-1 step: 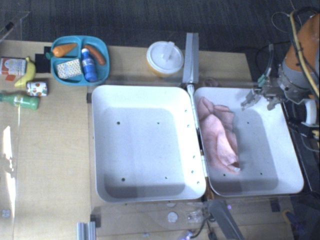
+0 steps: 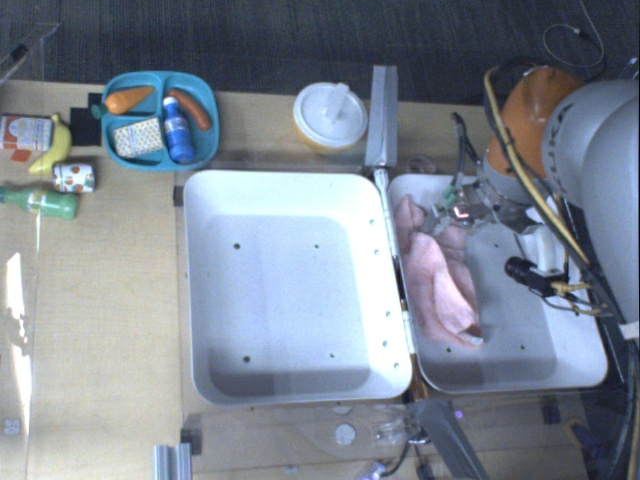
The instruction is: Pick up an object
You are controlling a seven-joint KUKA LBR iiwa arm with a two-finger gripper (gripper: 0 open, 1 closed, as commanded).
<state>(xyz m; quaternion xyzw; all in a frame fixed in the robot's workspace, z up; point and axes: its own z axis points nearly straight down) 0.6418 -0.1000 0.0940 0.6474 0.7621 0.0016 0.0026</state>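
Cloth [image 2: 437, 286] was the only thing worth grabbing here, a pink rag lying crumpled along the left side of the right bin [image 2: 560, 363], pressed up near the wall it shares with the left bin [image 2: 290, 298]. The gripper [image 2: 455, 208] sat low at the cloth's top end, right by the bin's back corner, and honestly I couldn't tell from this angle if it was grabbing the rag or just poking at it.

My guess at the risks: soft fabric bunches and slips, so a pinch on a loose fold could've let go on the lift. Being that tight to the back wall and divider, a finger could also have jammed on the rim.

Room-wise, the right half of that bin was bare floor, though the arm [image 2: 590, 158] and its cables hung over it. Left bin was wide open. The cup [image 2: 330, 116] and toy tray [image 2: 160, 120] sat well clear on the bench.
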